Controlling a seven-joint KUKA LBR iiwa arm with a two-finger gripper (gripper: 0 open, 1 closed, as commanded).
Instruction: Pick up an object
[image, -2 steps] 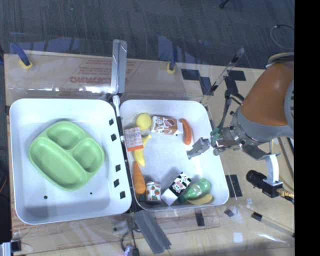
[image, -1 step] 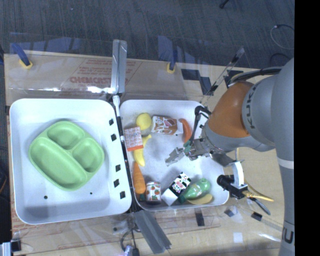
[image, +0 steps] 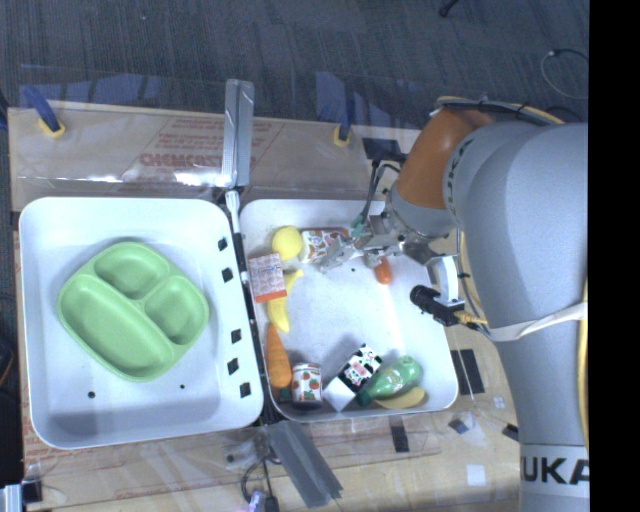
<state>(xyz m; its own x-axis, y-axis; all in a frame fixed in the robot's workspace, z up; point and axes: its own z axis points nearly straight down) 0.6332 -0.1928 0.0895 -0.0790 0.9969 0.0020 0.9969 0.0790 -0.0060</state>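
- Reaching in from the right, the arm (image: 520, 210) is seen over the right bin (image: 425, 350).
- The end effector (image: 372, 238) is placed low at the bin's upper edge, beside a small carton (image: 322, 244) and a lemon (image: 287, 242); whether it is open or closed cannot be told.
- A carrot (image: 278, 358), can (image: 306, 382) and green bottle (image: 392, 378) lie near the bin's front.
- A green plate (image: 133, 308) sits in the left bin (image: 60, 420).

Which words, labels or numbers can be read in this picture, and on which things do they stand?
"UKA": on the grey arm, cut off at the edge.
Red print on the clear sheet behind the bins: too blurred to read.
Labels on the small packages in the right bin: too small.
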